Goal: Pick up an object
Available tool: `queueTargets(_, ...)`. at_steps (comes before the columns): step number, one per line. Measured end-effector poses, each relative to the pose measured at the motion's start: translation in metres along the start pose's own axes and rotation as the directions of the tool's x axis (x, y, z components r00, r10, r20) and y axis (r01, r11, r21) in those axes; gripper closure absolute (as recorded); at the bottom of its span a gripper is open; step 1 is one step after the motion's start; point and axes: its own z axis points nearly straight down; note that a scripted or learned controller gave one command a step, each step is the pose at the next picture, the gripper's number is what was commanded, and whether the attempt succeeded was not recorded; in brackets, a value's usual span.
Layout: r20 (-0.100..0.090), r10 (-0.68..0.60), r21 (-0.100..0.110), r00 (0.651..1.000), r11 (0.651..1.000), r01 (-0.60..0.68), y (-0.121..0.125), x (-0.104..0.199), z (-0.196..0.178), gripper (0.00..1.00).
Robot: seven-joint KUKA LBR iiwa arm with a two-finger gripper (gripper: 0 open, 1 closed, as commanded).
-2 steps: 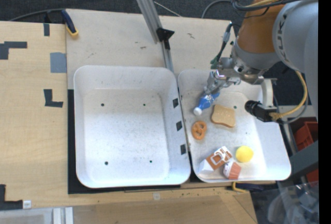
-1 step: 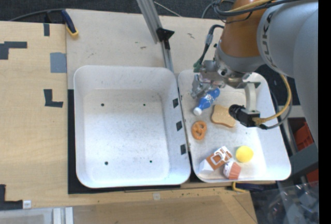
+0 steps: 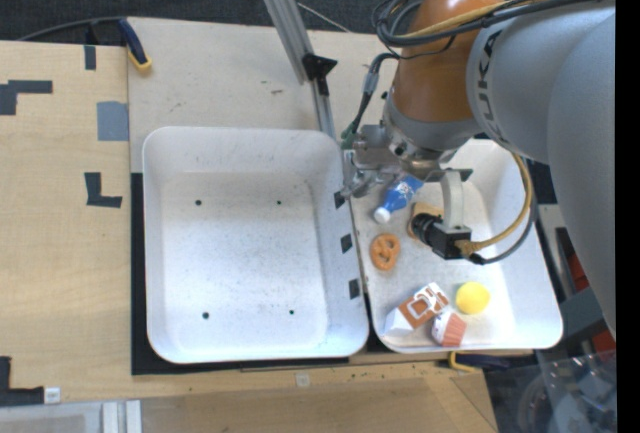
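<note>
The right bin point(image 3: 528, 313) holds several small items. A blue and white bottle point(image 3: 397, 200) lies on its side near the bin's left wall. Below it are a brown pretzel point(image 3: 385, 251), a yellow ball point(image 3: 473, 297), an orange and white carton point(image 3: 424, 305) and a small red and white cup point(image 3: 449, 328). My gripper point(image 3: 359, 181) hangs low over the right bin's upper left corner, just left of the bottle and close to the wall between the bins. Nothing shows in its grasp.
The left bin point(image 3: 240, 241) lies beside the right one. A slanted metal pole point(image 3: 285, 11) rises behind the bins. The arm's orange wrist point(image 3: 445, 61) and a black cable-fed unit point(image 3: 445, 236) hang over the right bin's far half.
</note>
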Motion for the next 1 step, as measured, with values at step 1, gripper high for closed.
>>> queueTargets(1,0.001,0.001,0.002,1.000,1.000,-0.001,-0.0376,0.0451,-0.0012,1.00)
